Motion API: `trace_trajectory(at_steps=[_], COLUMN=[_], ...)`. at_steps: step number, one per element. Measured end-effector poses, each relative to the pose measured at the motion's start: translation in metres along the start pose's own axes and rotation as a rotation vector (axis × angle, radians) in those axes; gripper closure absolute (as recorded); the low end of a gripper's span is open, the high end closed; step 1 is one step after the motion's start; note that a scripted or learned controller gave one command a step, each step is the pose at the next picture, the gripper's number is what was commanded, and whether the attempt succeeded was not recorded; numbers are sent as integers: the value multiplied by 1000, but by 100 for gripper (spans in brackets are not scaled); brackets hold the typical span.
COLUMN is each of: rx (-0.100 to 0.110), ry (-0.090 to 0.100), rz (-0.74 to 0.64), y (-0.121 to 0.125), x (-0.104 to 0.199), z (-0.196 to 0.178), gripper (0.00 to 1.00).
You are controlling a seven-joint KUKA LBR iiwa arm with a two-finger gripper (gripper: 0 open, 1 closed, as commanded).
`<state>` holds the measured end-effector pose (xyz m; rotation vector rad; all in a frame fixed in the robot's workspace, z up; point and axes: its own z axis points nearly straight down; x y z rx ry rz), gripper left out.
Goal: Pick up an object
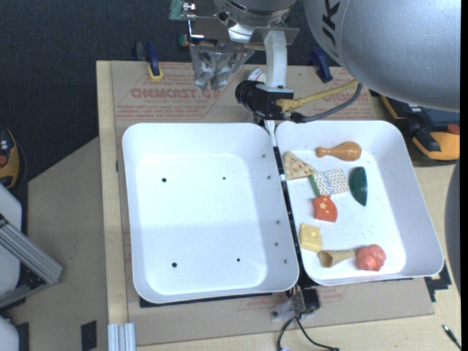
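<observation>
Nearest the camera, at the right bin's (409,159) front edge: a red ball (371,257) beside a cone (335,257). Likely target is the drumstick (339,151) at that bin's far side (long axis left-right, fat end right). Probably light, hard, slick plastic; grip across the thick end. Gripper (213,64) hangs beyond the bins, holding nothing; open or closed, cannot tell.
</observation>
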<state>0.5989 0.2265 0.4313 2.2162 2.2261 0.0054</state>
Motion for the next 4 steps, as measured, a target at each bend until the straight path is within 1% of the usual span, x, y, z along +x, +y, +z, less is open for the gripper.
trace_trajectory(at_steps=[1, 2, 3, 4], rx=[-9, 12, -13, 13], ry=[0, -5, 1, -4], rz=[4, 5, 4, 3], y=[46, 17, 66, 7], x=[-3, -2, -3, -2], z=[-75, -6, -110, -27], gripper=[100, 100, 100, 100])
